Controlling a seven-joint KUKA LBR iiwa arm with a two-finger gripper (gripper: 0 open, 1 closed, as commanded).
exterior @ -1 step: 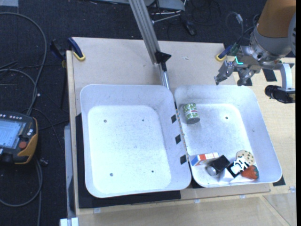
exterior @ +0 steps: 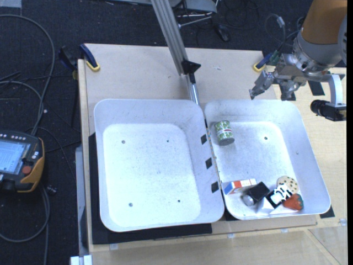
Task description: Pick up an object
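Dark floor strewn with cables surrounds a pale wooden surface (exterior: pixel 138 65), on which two white bins are set side by side. Nearest the camera, in the right bin (exterior: pixel 309 164), a cluster is seen along the front wall: a small red, white and blue box (exterior: pixel 239 186), a black block (exterior: pixel 257 192) with a grey piece just beside it, a black-and-white patterned item (exterior: pixel 281 194), a pale round dotted disc (exterior: pixel 287 182) and a red fruit-like piece (exterior: pixel 293 202), all touching or nearly so. Further back in the same bin, near its left wall, a green-labelled can (exterior: pixel 224 132) is found lying tilted, well apart from the cluster. The left bin (exterior: pixel 110 115) lies beside it. Beyond the right bin's far rim, above the bare surface, the gripper (exterior: pixel 273 90) is seen, with nothing between its fingers; its opening cannot be told. The can lies nearer the camera and to the left of the gripper, the cluster much nearer still. At the far left, a teach pendant (exterior: pixel 19 159) rests on the floor.
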